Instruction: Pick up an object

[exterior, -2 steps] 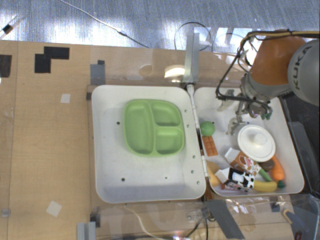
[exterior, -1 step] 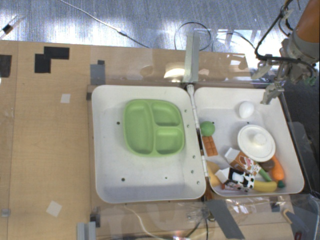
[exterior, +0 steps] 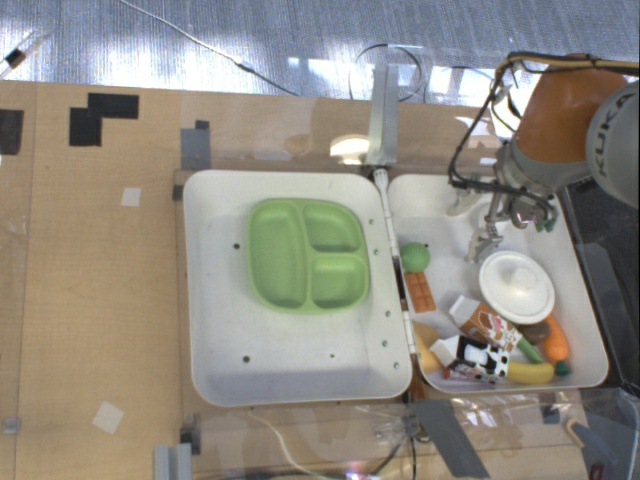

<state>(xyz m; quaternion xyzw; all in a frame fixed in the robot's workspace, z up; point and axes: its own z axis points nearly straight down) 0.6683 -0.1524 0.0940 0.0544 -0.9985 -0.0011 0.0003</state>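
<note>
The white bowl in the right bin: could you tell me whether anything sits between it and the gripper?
Nothing visible does. The gripper hovers at the white bowl's upper-left, with bare bin floor between them. The green ball lies off to the left, outside that path.

Right edge of frame, upper part: grey arm casing (exterior: pixel 618 138) bears partial letters "KUK". Cartons in the right bin (exterior: pixel 590 353): printing too small to read.
</note>
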